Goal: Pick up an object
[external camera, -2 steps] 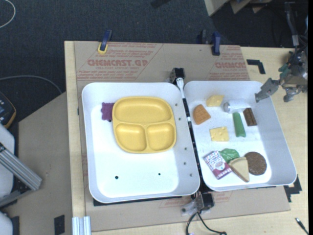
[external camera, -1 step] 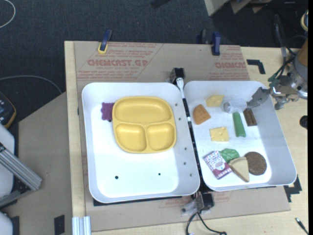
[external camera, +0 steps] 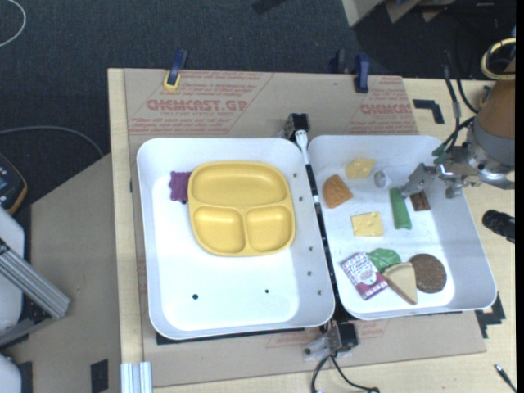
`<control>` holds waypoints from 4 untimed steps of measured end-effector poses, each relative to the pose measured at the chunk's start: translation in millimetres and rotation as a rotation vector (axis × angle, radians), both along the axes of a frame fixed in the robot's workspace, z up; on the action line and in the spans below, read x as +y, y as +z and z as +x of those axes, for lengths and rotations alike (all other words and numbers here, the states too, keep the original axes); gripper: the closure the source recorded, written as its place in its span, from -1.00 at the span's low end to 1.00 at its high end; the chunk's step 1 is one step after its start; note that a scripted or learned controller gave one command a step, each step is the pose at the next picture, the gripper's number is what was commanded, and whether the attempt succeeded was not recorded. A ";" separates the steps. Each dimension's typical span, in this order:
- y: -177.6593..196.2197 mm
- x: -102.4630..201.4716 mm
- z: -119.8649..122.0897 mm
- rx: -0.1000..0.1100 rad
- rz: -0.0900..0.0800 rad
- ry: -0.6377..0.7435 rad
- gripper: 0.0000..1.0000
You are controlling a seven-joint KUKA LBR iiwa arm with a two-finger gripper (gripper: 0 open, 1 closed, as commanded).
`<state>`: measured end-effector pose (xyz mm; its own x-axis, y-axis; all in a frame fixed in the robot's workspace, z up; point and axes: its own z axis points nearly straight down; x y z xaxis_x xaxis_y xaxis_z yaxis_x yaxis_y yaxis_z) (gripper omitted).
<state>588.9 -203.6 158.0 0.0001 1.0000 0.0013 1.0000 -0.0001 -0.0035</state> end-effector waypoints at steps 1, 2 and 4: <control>-63.4 1.6 1.9 0.002 0.001 0.000 -1.00; -72.1 2.6 2.9 -0.002 0.001 0.001 -1.00; 1.8 0.7 5.4 -0.011 -0.004 0.001 1.00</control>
<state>594.2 -202.9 159.8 -0.0005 1.0000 -0.0031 1.0000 0.0005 0.0072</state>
